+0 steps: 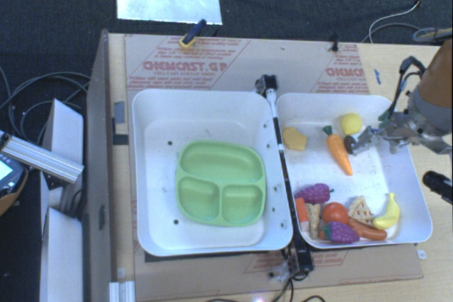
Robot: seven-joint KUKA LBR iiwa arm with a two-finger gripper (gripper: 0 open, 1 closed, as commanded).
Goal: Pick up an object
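The gripper (356,143) hangs low over the right bin (403,173), reaching in from the right side, its tip just beside the carrot (339,153). Whether it is clenched or released cannot be told from this view, and nothing is seen caught in it.

The carrot lies just left of the tip, its long axis running from upper left to lower right, green top toward the far wall and its point toward the near one. A lemon (351,124) sits just beyond the tip, close to the carrot's top. Farther left, past the carrot, lies a pale yellow lump (295,139).

Well nearer the camera than the gripper are a banana (388,212), a tomato (335,213), purple grapes (314,192) and a cracker (360,209).

Far to the left, the left bin (156,152) holds a green divided plate (221,182).
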